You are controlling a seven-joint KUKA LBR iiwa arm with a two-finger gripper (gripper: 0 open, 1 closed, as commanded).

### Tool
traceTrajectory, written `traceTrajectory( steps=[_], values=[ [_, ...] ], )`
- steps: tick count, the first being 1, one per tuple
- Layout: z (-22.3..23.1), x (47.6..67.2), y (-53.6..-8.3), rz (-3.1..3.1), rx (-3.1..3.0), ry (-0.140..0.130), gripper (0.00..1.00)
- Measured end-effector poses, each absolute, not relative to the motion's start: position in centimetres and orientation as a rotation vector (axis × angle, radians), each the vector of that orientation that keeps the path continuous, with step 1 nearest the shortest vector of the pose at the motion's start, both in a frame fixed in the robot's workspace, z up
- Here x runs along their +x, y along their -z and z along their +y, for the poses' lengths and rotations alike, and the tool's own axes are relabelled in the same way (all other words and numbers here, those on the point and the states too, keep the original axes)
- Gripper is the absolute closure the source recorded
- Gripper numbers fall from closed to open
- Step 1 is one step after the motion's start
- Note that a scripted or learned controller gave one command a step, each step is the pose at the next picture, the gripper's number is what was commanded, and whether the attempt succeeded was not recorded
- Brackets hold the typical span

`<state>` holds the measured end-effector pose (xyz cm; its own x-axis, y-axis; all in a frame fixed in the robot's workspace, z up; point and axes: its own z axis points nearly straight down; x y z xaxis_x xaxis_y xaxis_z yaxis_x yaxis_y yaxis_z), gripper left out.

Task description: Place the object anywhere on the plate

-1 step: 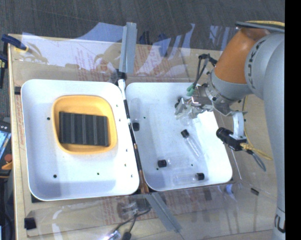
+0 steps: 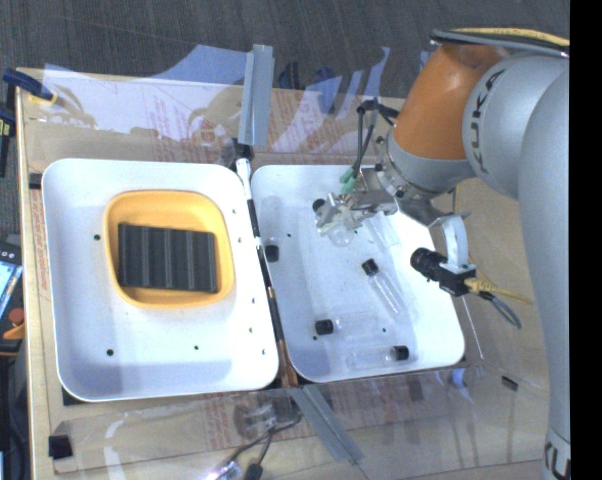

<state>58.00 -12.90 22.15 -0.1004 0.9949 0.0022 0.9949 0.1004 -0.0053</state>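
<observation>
So this looks like the pick stage, nothing's been moved over yet as far as I can judge. The gripper point(image 2: 343, 211) sits in the upper middle of the right bin point(image 2: 436, 353), hanging off the grey arm point(image 2: 511, 118) that comes in from the right of the frame. Whether it's open, closed or clamped on something, I honestly can't tell; it's a blur of clear plastic and metal down there.

The objects are small clear vials with black caps, scattered in the right bin: one vial point(image 2: 380, 283) lies at a slant near the bin's centre, another vial point(image 2: 373, 354) lies near the lower edge, and a loose-looking black cap point(image 2: 324, 326) sits lower left of centre. Can't say which one is the target.

The plate point(image 2: 168, 246) is the yellow-rimmed one with a dark ribbed insert, in the left bin point(image 2: 131, 368), well apart from the gripper.

Next move, I'd guess: get a solid grab on a slippery little vial, lift clear of the wall between the bins, carry left.

Readable writing: "KUKA" on the arm at the bottom right, partly cut off. The faint print on the bench sheets is too small.
</observation>
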Motion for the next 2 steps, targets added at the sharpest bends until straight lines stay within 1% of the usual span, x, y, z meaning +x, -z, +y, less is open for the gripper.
traceTrajectory(
  steps=[1, 2],
  values=[
    [-9.4, 62.9, -23.2, -2.568, -1.811, -0.001, 1.0],
    [-6.5, 62.1, -19.2, -2.816, -1.387, -0.002, 1.0]
  ],
)
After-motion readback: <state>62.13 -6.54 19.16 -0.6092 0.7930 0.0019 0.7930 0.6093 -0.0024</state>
